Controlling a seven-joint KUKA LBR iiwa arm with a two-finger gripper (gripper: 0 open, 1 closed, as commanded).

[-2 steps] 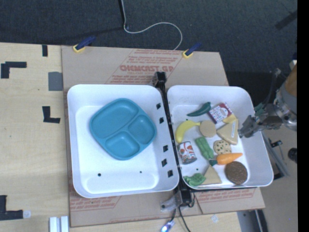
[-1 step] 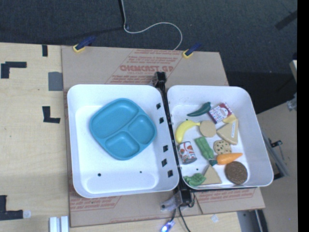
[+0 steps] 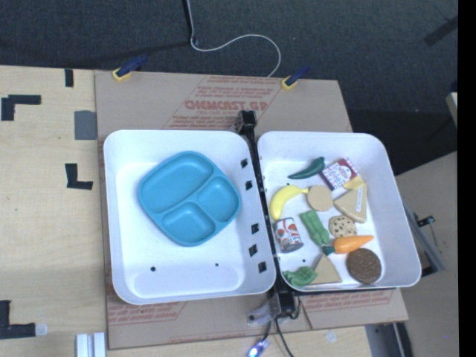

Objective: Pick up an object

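Right bin [image 3: 390, 199]: toy food heaped, leafy green piece [image 3: 300, 277] partly hidden; jaws' state unknowable.

The arm's pose cannot be told from this view.

Light wooden counter [image 3: 44, 222] with black tape marks [image 3: 21, 106] and a grey patch [image 3: 85, 123] on its left part. A brown cardboard sheet [image 3: 223, 103] with red printing lies flat on it, held at the far edge by two yellow-and-blue clamps [image 3: 130, 67]. Two shallow white bins rest side by side on the cardboard, touching along their inner walls: left bin [image 3: 119, 274], right bin [image 3: 398, 214]. A white cable [image 3: 230, 44] loops beyond the far edge.
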